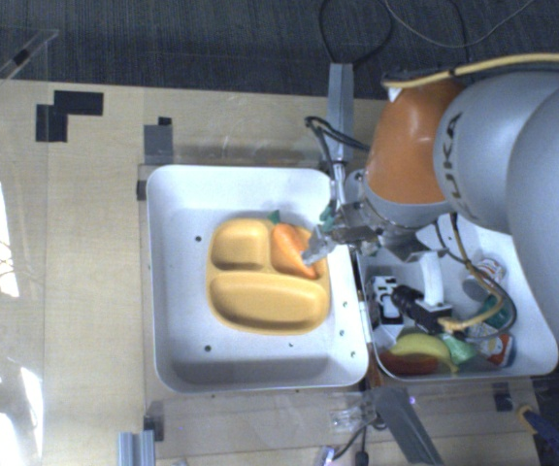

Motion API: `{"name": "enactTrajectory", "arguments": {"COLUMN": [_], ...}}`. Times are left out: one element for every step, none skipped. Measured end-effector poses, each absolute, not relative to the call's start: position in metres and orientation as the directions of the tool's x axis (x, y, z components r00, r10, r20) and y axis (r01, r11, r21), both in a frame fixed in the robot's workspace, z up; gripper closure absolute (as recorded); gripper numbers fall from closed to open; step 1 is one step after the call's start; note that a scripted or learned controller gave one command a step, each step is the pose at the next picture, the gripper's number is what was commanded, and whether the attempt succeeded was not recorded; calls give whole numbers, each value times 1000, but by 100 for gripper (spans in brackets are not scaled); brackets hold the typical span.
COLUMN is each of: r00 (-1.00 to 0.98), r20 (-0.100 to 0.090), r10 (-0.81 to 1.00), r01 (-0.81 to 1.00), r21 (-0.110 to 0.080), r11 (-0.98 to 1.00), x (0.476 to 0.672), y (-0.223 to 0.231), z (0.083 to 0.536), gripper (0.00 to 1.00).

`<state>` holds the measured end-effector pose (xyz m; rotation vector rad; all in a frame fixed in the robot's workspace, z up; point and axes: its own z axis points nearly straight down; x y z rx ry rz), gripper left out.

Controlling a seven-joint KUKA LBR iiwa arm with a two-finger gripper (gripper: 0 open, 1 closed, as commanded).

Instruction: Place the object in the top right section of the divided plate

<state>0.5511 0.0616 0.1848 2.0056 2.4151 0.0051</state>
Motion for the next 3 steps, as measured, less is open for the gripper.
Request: {"name": "enactTrajectory", "arguments": {"r00": [-184,-169,-169], "r20": [0,0,0], "r10": [983,986,986], "r01": [983,986,986], "r21": [4,4,3], "r11": [184,169,169], "x": [551,561,561], "y": [62,61,61], "z": [185,184,184], "gripper": [0,0,0]}}
